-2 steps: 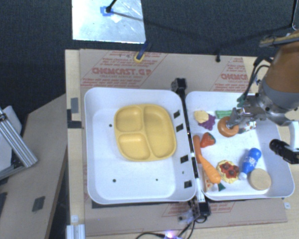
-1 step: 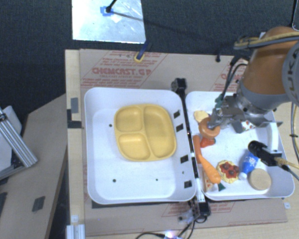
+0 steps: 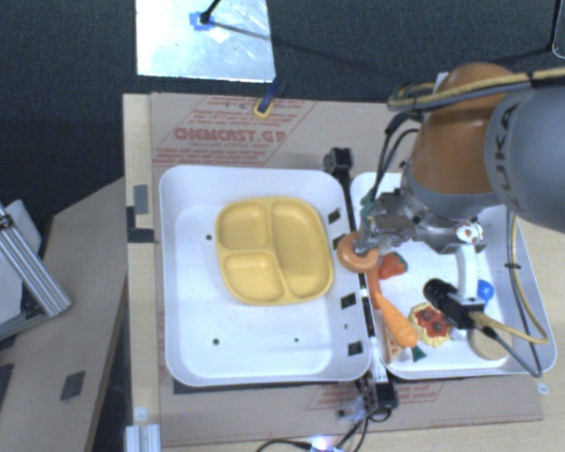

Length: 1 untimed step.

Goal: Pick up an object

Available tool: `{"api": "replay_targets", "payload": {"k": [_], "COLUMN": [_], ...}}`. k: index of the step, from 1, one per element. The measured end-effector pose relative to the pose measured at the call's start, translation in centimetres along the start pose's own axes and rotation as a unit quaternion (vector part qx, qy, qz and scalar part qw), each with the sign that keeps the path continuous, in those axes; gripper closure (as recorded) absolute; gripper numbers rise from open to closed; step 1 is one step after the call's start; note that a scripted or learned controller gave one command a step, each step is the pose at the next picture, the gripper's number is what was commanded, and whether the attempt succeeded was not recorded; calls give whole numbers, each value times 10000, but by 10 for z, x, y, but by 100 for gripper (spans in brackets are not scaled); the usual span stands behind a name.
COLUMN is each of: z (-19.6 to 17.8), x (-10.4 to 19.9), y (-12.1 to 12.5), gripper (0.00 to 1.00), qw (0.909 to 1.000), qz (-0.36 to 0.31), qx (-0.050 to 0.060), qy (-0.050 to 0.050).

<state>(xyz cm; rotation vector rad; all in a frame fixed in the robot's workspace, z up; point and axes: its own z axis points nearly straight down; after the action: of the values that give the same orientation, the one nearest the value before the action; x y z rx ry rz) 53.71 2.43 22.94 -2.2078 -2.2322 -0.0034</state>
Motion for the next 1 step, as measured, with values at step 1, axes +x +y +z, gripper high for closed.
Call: {"api": "replay_targets", "payload": {"k": [1], "z": [-3], "x": [59], "y": [5], "gripper": [100], "qw": [10000], "qz": [1], "qx": [-8], "qy": [1]}}
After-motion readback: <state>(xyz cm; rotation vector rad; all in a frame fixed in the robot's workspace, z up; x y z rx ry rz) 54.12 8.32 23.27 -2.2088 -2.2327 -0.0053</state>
